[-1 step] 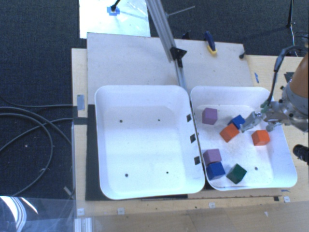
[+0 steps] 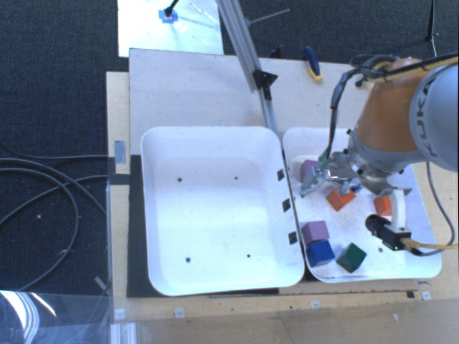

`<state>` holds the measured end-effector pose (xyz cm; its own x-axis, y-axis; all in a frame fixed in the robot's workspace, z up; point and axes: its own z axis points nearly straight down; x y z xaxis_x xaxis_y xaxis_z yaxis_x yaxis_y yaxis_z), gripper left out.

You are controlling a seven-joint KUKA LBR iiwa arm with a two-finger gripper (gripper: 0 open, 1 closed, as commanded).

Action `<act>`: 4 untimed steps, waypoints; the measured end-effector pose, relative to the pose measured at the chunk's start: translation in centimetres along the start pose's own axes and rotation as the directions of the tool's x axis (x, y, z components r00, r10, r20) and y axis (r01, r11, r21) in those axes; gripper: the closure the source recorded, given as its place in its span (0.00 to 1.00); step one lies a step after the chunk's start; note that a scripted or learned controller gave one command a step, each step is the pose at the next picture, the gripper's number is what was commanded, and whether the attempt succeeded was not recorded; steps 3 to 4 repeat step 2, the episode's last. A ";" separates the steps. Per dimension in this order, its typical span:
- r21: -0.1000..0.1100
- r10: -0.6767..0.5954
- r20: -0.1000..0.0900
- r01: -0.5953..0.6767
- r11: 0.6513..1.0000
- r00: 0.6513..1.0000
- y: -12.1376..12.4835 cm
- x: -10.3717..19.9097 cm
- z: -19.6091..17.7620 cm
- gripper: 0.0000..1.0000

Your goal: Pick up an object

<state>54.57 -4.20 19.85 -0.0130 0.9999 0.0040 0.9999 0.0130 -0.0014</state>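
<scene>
jaws (image 2: 320, 180): low in right bin (image 2: 430, 256), grip state cannot tell | targets: purple block (image 2: 309, 169) just beside, orange block (image 2: 341, 198) near | advice: centre over one block, descend straight, clear bin wall

**Pale tabletop set on dark carpet, cables trailing at its left**

A light wooden tabletop (image 2: 193, 77) stands on dark, textured carpet (image 2: 57, 63), seen from above at a slant. Black cables (image 2: 43, 185) loop across the floor off the tabletop's left edge. Beyond its far edge lies a bright, glossy sheet (image 2: 150, 16) marked with a small blue piece (image 2: 168, 14). A grey metal pole (image 2: 240, 38) slants in over the far edge, a black clamp (image 2: 264, 79) fixed on it. A blue-handled tool (image 2: 312, 61) rests near the far right corner. Clear plastic sheeting (image 2: 57, 314) catches the light at the near left corner.
</scene>
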 end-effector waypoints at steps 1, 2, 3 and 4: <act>-0.005 0.007 0.003 -0.007 1.000 1.000 0.1 -0.5 -1.3 1.00; 0.001 0.000 0.000 0.000 1.000 1.000 -4.8 11.5 1.0 1.00; 0.001 0.000 0.000 0.000 1.000 1.000 -4.8 11.5 1.0 1.00; 0.001 0.000 0.000 0.000 1.000 1.000 -4.8 11.5 1.0 1.00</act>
